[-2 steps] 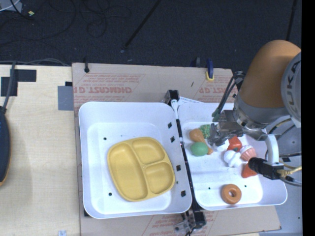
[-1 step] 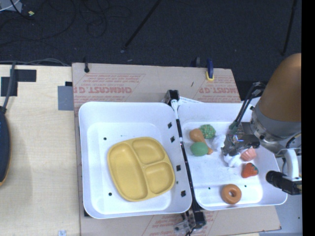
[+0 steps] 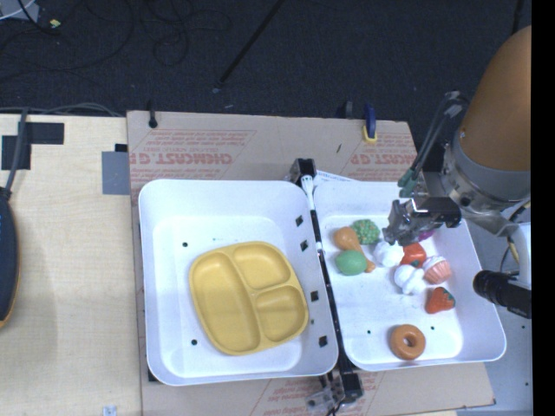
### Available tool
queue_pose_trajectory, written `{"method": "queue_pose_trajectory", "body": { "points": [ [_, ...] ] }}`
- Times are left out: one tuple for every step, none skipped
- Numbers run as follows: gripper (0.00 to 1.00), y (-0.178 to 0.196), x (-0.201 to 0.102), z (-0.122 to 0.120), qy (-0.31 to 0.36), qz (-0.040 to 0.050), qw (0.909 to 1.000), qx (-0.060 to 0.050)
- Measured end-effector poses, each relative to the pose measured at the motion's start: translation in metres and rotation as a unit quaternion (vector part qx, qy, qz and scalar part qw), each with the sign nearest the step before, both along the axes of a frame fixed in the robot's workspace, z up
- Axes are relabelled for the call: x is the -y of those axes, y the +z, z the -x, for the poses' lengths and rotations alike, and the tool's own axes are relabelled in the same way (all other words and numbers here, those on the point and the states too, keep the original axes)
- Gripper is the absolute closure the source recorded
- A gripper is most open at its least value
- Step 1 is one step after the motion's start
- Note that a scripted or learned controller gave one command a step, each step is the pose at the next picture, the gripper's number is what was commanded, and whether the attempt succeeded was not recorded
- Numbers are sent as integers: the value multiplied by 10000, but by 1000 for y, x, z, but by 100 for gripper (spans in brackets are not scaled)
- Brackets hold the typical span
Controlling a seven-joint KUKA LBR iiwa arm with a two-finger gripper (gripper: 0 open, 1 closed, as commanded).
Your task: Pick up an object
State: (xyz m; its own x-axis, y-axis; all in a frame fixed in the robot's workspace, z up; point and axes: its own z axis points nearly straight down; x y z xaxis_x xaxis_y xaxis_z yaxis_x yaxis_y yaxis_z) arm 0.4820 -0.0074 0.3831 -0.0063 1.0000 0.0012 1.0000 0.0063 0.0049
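The right bin [image 3: 468, 354] holds several toy foods in a cluster: an orange piece [image 3: 346, 237], a green broccoli [image 3: 367, 230], a green round piece [image 3: 351, 263], two white pieces [image 3: 387, 253] [image 3: 405, 276], a red piece [image 3: 415, 252], a pink cupcake [image 3: 437, 269], a strawberry [image 3: 440, 300] and a brown donut [image 3: 407, 341]. My gripper [image 3: 402, 225] hangs low over the cluster's upper right side, just above the nearer white piece and the red piece. I see nothing held in it.
The left bin [image 3: 165, 215] contains a yellow divided plate [image 3: 250, 295]. A black divider with clips [image 3: 314, 267] runs between the two bins. The arm's grey and orange body [image 3: 499, 137] looms over the right bin's far right corner.
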Motion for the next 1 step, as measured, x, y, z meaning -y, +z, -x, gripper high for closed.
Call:
{"method": "queue_pose_trajectory", "body": {
  "points": [
    [100,63,-80,5,5,6,10000,-25]
  ]
}}
